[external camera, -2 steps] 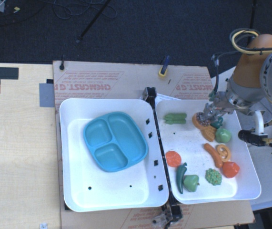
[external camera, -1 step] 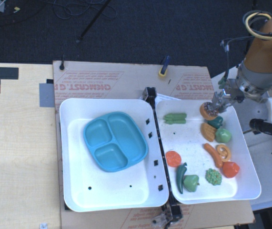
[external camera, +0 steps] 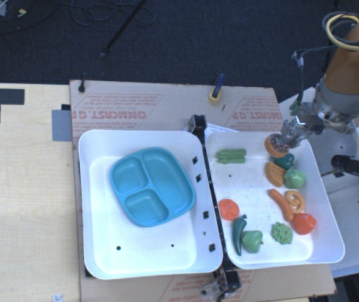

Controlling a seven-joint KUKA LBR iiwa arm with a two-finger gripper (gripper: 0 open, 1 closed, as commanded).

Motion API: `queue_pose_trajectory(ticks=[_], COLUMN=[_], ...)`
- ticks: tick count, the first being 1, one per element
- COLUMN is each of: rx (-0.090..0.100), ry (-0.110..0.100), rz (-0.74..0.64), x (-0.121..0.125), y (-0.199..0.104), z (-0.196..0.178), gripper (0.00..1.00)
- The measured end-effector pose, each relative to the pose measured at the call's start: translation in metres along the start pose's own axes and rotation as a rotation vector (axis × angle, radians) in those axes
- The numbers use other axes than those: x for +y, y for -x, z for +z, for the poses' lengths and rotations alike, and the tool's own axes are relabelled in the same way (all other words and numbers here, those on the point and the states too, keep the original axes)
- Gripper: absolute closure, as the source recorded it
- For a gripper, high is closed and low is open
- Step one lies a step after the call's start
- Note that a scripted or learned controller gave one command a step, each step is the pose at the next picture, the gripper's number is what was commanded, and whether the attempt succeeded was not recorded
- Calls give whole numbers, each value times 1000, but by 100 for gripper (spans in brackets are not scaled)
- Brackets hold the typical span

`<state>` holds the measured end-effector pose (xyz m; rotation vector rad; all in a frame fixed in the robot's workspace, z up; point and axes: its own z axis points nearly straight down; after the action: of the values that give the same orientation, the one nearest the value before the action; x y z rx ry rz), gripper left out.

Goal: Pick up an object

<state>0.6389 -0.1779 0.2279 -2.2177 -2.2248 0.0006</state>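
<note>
Arm over the far right corner of the right bin; finger state cannot be determined.

The gripper (external camera: 290, 134) sits at the far right corner of the right bin (external camera: 330, 251), directly above a brown-orange toy item (external camera: 275, 146) lying against the bin wall; contact between them cannot be confirmed. Just nearer than that item lie a dark teal piece (external camera: 286, 161), a corn cob (external camera: 275, 173) and a green apple (external camera: 296, 179). Toward the bin's near edge lie a carrot (external camera: 280, 203), a pretzel (external camera: 294, 200), a red tomato (external camera: 303, 223), broccoli (external camera: 281, 233), a green pepper (external camera: 252, 240) and an orange slice (external camera: 229, 209). A green bean pod (external camera: 231, 156) lies at the bin's far left. Left of the right bin, the left bin (external camera: 97, 244) holds a blue divided plate (external camera: 152, 185).
</note>
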Motion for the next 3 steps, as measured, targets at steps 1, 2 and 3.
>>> queue_pose_trajectory(ticks=[1,2,3], rx=[3,3,3], ry=[-3,-6,-5], rz=[0,0,-1], x=[-13,-44,-72], y=[-43,-91,-142], z=[-1,8,-2], gripper=[100,100,100])
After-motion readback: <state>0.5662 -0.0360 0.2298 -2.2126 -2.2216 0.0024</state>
